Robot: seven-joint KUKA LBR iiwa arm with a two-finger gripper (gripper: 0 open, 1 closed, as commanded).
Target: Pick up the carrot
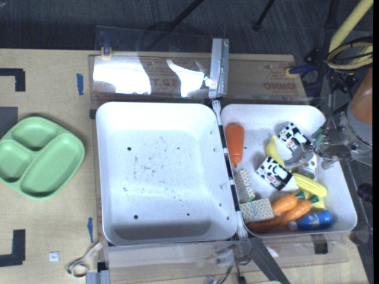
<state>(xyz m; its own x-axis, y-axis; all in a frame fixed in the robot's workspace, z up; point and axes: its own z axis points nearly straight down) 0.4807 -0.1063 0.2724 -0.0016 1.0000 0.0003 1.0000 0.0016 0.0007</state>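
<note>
A long orange carrot [235, 144] lies along the left wall of the right bin [254, 116], its tip pointing toward the front. Two shorter orange carrot-like pieces [289, 206] lie near the bin's front wall. My gripper [312, 153] hangs low over the right side of that bin, close to a cow-patterned toy [291, 137] and well to the right of the long carrot. The grey arm with its orange band [361, 102] comes in from the right edge.
The right bin also holds a second cow-patterned block [273, 173], a yellow corn cob [310, 186], a blue piece [314, 220], a brown piece and patterned blocks [256, 208]. The left bin [160, 164] sits beside it. A green divided plate [40, 156] rests at the bench's left.
</note>
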